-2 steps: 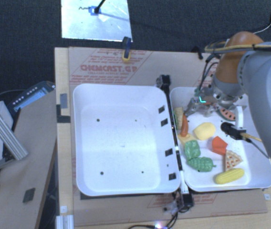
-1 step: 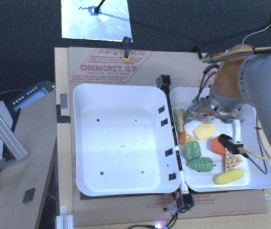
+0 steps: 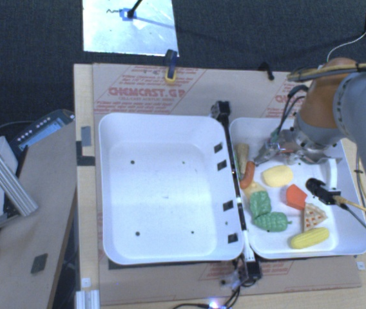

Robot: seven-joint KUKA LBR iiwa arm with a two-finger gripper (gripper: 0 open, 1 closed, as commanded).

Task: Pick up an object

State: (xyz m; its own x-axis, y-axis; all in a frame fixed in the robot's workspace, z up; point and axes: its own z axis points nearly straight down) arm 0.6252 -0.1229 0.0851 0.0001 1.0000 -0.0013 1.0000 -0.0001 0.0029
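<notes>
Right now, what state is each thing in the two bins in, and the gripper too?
Left bin: bare white floor.
Right bin: holds the toy food.
Gripper: low over the right bin's far end.
Potato: lying loose.
Hot dog: lying by the divider.
Corn: lying on its side.
Pizza slice: lying flat.
Green vegetables: lying together.
Orange piece: lying loose.
</notes>
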